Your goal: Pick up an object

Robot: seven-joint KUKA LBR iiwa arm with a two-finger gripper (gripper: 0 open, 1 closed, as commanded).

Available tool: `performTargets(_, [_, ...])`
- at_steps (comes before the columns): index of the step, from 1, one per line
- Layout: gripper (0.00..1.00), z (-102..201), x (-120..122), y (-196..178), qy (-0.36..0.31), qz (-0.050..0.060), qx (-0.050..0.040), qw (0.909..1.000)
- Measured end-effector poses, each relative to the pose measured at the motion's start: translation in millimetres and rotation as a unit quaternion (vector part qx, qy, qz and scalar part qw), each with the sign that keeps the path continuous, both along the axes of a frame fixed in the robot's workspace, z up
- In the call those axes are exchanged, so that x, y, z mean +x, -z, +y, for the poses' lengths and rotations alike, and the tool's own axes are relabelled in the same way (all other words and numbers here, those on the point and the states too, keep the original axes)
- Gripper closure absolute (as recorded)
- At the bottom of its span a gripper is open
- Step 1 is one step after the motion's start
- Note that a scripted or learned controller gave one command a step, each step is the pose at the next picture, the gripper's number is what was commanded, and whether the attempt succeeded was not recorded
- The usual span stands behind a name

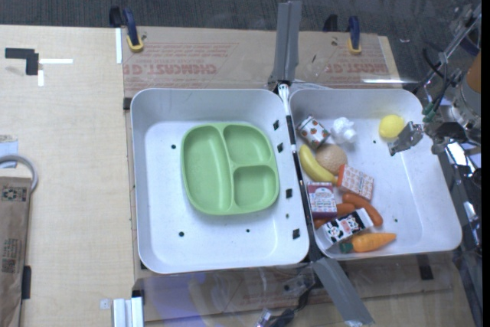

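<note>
Toy food [337, 199] heaped in right bin [429, 195]; green tray [230, 167] in left bin [153, 188]; tool [406, 138] state unclear.

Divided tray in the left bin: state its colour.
Light green tray, seen in the camera view.

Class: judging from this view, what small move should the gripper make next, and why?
Probably shift a little toward the lemon and lower. The gripper hangs at the right bin's far right, just beside the lemon, which lies apart from the crowded pile.
</note>
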State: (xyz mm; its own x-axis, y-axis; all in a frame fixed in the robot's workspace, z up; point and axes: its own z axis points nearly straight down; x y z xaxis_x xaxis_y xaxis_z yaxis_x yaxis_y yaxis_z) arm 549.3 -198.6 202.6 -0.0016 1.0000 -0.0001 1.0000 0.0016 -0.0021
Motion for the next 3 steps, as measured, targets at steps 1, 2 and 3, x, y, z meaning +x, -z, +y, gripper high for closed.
performTargets(1, [0.0, 69.2, -20.8, 56.0, 0.068, 0.001, 0.0001, 0.9977])
performTargets(2, [0.0, 76.6, -52.3, 112.4, 0.084, 0.001, 0.0003, 0.9965])
performTargets(3, [1.0, 75.8, -51.8, 103.7, 0.086, 0.001, 0.0002, 0.9963])
